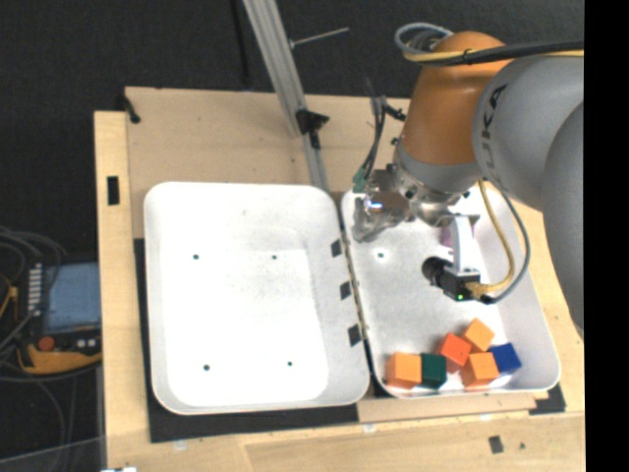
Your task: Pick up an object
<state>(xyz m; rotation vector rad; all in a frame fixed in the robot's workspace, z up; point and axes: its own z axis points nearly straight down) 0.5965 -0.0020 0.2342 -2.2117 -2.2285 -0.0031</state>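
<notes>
Blocks [452,360] clustered in right bin [393,283], arm bent over bin's far end

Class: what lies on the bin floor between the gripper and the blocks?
Bare white floor of the right bin separates gripper from blocks, per the camera view.

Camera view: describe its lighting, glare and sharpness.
Camera view: even overhead light; the left bin is washed out to near-flat white; the blocks in the right bin are soft-edged but readable by colour; the gripper area is blurred, detail lost.
</notes>
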